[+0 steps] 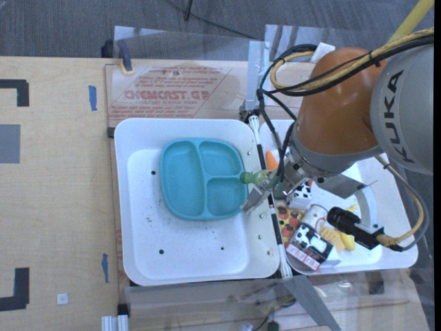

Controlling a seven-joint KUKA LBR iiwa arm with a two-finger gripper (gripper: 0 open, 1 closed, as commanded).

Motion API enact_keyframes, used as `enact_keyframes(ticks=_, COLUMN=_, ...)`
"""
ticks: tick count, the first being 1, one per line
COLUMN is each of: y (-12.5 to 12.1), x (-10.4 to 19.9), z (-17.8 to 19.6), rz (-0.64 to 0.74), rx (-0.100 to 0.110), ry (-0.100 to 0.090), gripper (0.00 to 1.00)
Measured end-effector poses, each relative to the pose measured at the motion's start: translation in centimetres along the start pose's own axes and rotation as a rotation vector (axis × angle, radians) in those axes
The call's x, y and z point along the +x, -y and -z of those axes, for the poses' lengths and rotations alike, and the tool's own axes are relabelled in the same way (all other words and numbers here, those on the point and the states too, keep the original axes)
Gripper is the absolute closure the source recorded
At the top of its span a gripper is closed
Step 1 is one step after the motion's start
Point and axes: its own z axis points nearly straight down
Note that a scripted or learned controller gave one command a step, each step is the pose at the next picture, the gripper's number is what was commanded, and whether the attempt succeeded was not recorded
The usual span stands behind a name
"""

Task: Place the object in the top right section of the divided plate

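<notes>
counter (55,185): pale wood, far left of the gripper, with black corner marks and strips of blue tape (92,97).
printed sheet (172,95): pinkish, with red lettering, up and to the left of the gripper, behind the left bin.
left bin (138,240): white and shallow, left of the gripper; its right wall runs just under the gripper.
divided plate (186,185): teal, lying flat in the left bin, just left of the gripper; one large section on the left, two smaller ones on the right.
green object (249,178): small, right at the gripper's left tip, on the plate's right rim, about level with the ridge between the two right sections.
gripper (262,190): low over the seam between the bins, pointing left toward the plate; released or clenched cannot be told, nor whether it grasps the green object.
orange piece (272,161): small, just above the gripper.
arm (344,102): grey with an orange band, up and to the right of the gripper.
die (300,196): white with black dots, just right of the gripper.
patterned box (306,243): below and right of the gripper.
yellow thing (341,238): further right, beside the box.
right bin (396,254): white, right of the gripper, holding the die, box and yellow thing.
</notes>
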Motion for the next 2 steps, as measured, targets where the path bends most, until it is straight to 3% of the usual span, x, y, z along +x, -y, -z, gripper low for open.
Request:
enact_keyframes(ticks=1, y=0.9, x=0.2, z=-6.2, rz=-0.146, rx=-0.003, ry=0.001, gripper=0.0)
enact_keyframes(ticks=2, y=-2.5, x=1.8, z=6.1, rz=-0.131, rx=-0.002, ry=0.003, gripper=0.0)
